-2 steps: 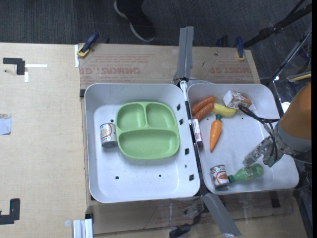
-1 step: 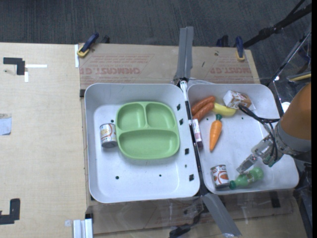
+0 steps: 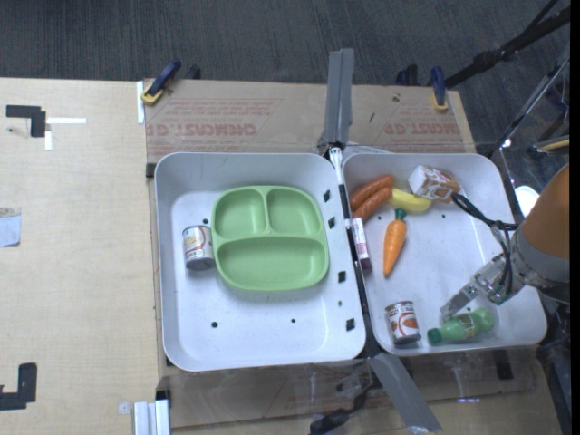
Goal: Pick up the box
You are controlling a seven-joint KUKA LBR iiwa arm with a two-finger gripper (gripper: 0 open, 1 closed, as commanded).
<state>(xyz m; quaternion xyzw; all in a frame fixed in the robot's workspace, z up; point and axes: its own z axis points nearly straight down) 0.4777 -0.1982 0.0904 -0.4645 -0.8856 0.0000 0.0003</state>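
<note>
Over the right bin: the arm (image 3: 553, 229) comes in from the right edge, its orange band above the wrist, and slants down and leftward toward the bin's near right corner.
Pincer (image 3: 460, 304): low over the floor of the right bin (image 3: 435, 270), tip pointing left and toward the near rim; whether its fingers are apart or together I cannot tell.
Box (image 3: 433, 183): small, white with a brown print, well beyond the pincer by the bin's far wall, slightly to its left, touching nothing but the bin.
Bottle (image 3: 462, 327): green, lying on its side just beneath the pincer tip, toward the near rim.
Can (image 3: 402, 322): left of the pincer, near the same rim.
Carrot (image 3: 392, 244): left of and beyond the pincer, pointing toward the near side.
Banana (image 3: 410, 200): beyond the carrot, just beside the box.
Sausages (image 3: 370, 195): farther left, by the divider.
Left bin (image 3: 181, 315): far left of the pincer on the tabletop (image 3: 72, 270), carrying a green plate (image 3: 270, 238) and a second can (image 3: 197, 246).
</note>
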